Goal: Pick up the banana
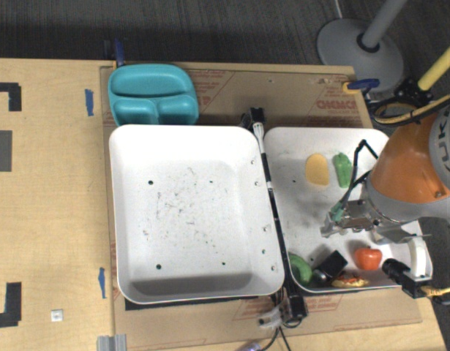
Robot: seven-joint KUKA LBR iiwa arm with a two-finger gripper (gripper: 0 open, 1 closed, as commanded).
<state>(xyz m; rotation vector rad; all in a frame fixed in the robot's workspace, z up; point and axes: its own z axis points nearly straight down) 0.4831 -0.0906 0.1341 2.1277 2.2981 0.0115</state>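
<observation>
The banana, a yellow lump, lies in the upper part of the right bin, beside a green piece. The pincer hangs below it, grip unreadable. Best to centre over the yellow, clear of the green, then descend.

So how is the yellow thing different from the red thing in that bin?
The yellow thing is pale yellow and egg-shaped; the red thing is bright red-orange and rounder, with a green bit on top. The yellow thing lies toward the far side of the right bin, beside a green piece; the red thing lies near the front edge, below the arm. Both are small and rest on the bin floor.
</observation>
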